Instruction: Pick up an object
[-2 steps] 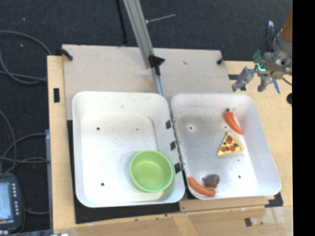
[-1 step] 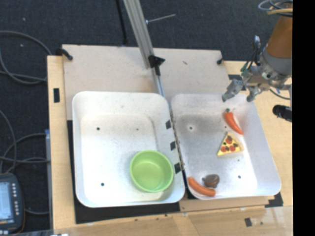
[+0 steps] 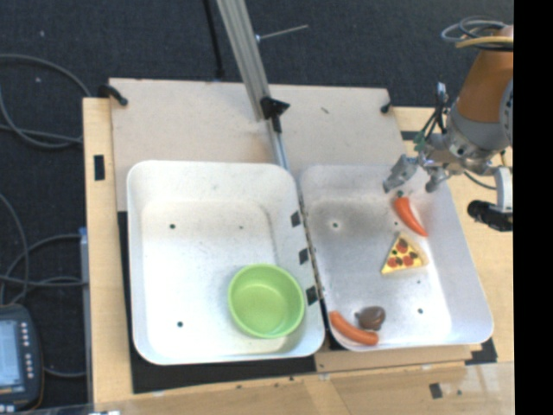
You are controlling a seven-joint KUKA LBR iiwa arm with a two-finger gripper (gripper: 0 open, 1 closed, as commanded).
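while the arm reaches in from the right, its gripper point(image 3: 416, 173) hangs over the far corner of the right bin point(image 3: 458, 305), with the jaws spread apart and nothing between them. just beneath and slightly nearer the camera lies an orange carrot-like piece point(image 3: 411, 215), close to the fingertips but, as far as can be judged, not touched by them. a toy pizza slice point(image 3: 403, 256) lies a little nearer along the same bin, and at the near edge a second orange piece point(image 3: 353, 328) lies beside a small brown lump point(image 3: 371, 317). the left bin point(image 3: 173, 223) holds a green bowl point(image 3: 266, 300) in its near right corner. judging from this, the pick is not yet made: no object is lifted, and the descent, closing and raising all remain. no brand, label or readable writing shows on the bins, the objects or the bench point(image 3: 190, 115).
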